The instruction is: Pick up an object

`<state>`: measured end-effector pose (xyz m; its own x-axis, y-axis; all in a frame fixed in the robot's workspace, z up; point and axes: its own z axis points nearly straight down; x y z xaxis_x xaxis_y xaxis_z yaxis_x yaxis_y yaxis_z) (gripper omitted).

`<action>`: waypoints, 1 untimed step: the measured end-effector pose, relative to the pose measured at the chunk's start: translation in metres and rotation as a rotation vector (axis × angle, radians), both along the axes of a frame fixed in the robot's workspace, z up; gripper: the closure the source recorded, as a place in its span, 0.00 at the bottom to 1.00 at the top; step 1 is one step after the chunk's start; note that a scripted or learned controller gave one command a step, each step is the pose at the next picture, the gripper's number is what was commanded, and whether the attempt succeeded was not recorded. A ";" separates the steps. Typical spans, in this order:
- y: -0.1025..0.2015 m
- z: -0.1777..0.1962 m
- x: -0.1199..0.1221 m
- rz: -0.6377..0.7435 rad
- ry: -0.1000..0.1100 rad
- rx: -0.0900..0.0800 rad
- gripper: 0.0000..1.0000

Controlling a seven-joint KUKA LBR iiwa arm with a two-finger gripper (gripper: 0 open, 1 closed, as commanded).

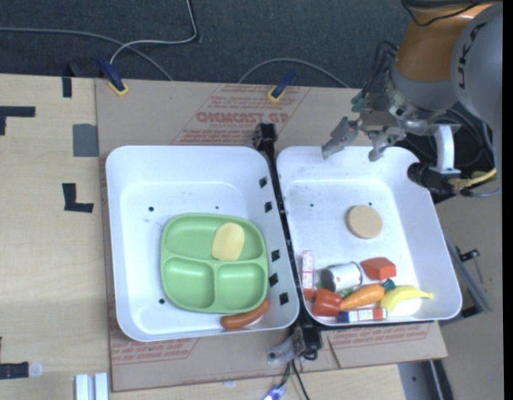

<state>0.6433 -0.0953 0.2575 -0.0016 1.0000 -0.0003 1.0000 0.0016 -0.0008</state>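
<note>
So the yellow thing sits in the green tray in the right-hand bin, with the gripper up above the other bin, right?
Not quite: the camera view shows the green tray with the yellow thing in the left-hand bin. The gripper is up above the other bin, as you said.

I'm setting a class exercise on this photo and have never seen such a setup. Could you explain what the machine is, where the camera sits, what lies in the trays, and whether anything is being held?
The camera is fixed above a bench, looking down at a slant. The grey and orange machine at upper right is a robot arm; its gripper, two open fingers, hangs over the far edge of the right bin and holds nothing. That bin contains a tan round disc and a cluster of toy foods, including a carrot and a banana. The left bin holds a green divided plate with a yellow piece on it, and a sausage beside it.
</note>
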 end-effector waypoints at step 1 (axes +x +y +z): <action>-0.072 -0.085 -0.054 -0.002 0.002 0.000 0.00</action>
<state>0.5894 -0.1670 0.1727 0.0008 1.0000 -0.0007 1.0000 -0.0008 -0.0032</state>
